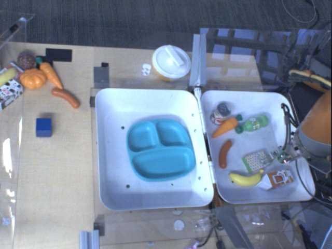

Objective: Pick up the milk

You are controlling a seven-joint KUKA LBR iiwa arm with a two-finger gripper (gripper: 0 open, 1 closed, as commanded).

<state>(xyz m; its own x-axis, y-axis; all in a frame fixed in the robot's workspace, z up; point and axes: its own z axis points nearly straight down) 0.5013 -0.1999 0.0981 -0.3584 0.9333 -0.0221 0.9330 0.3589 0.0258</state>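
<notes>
Gripper (280, 156) low in the right bin (295, 193), just above the milk (280, 179), finger spread impossible to tell, banana (246, 178) alongside

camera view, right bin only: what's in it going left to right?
Sausage, carrot, banana, green bottle, milk carton, then the gripper at the bin's right side.

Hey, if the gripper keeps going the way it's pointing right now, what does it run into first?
The gripper points left across the right bin. Going straight on, it would likely first meet the green checkered packet, which lies just ahead of it, above the banana. Depth is unclear from this slanted view, so it might pass above it.
</notes>
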